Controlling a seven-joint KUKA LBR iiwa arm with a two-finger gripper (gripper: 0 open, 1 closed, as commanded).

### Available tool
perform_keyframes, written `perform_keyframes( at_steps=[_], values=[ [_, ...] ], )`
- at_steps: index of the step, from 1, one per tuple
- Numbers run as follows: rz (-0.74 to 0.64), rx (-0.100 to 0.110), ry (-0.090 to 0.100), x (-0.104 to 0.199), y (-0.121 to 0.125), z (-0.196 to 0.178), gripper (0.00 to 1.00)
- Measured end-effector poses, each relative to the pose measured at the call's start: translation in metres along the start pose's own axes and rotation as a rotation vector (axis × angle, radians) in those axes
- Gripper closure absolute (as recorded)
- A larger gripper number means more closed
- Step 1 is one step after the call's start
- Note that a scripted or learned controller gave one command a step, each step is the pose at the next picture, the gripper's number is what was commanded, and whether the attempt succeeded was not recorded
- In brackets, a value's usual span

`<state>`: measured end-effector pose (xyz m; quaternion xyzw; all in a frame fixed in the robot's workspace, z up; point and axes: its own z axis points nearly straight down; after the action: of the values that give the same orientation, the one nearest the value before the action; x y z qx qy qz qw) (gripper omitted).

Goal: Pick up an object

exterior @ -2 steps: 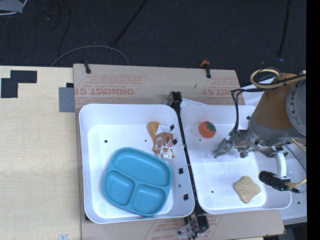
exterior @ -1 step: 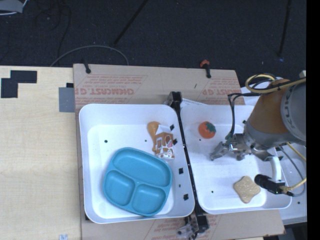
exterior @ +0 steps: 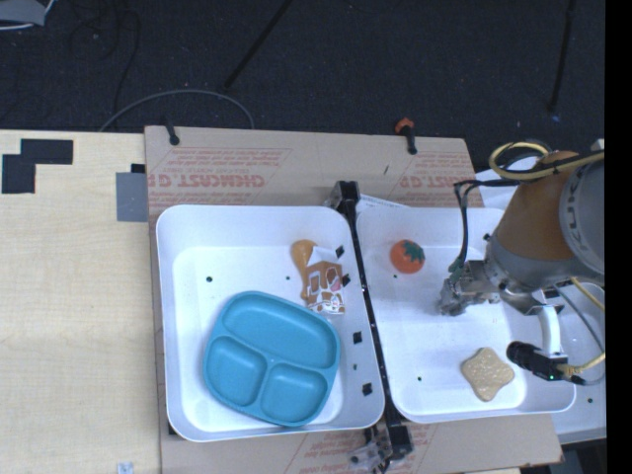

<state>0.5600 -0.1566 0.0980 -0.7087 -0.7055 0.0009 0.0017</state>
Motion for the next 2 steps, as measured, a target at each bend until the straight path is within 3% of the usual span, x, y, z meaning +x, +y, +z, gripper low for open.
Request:
perform_keyframes(
  at_steps=[2],
  values=[
    [-0.006, -0.007, -0.002, -0.003, 0.002, -0.116, 1.00]
  ],
)
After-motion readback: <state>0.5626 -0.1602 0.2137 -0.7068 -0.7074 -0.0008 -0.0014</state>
